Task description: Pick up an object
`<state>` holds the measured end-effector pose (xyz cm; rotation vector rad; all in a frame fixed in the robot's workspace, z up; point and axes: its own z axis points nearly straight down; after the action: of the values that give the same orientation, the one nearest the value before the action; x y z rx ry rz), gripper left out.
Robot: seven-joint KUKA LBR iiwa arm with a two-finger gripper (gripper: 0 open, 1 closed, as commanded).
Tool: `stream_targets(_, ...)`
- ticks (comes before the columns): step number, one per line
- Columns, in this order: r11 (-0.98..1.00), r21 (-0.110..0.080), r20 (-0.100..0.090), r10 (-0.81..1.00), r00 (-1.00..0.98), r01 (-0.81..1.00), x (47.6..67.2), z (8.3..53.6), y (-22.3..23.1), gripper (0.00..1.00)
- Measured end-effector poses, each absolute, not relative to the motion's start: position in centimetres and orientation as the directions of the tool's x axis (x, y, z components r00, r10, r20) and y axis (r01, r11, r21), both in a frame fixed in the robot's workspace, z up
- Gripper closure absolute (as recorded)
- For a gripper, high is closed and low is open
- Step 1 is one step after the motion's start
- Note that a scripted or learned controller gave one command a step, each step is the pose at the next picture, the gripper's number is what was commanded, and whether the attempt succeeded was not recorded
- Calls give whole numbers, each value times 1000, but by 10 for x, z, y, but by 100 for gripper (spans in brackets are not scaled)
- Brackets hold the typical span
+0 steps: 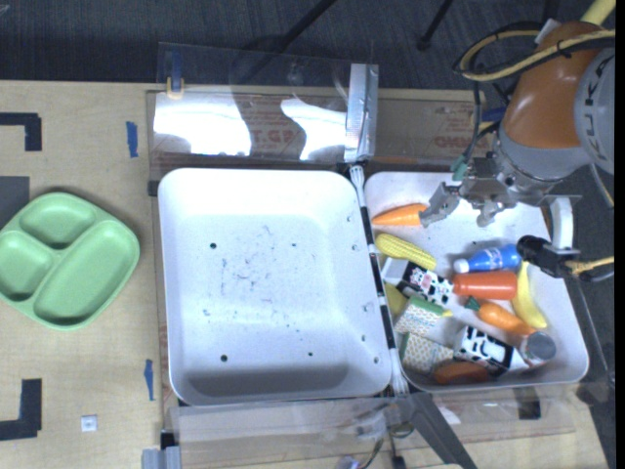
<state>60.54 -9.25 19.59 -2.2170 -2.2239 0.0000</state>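
My gripper (463, 203) hangs over the far part of the right bin (576, 360), its fingers spread and nothing between them. Just to its left lies an orange carrot (400, 215). Nearer the front are a yellow corn cob (405, 250), a cow-patterned item (430, 283), a blue and white bottle (490, 258), an orange bottle (484, 284), a banana (531, 303), a second carrot (502, 318), a black and white pack (485, 347) and a grey can (541, 345).
The left bin (264, 281) sits beside the right one, a shared rim between them. A green divided plate (63, 259) rests on the bench at far left. A clear plastic wall (264, 115) stands behind the bins. Cables (498, 52) loop above the arm.
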Motion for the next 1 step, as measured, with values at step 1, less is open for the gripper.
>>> stream_targets(1,-34,0,1,999,34,999,566,146,-132,0)
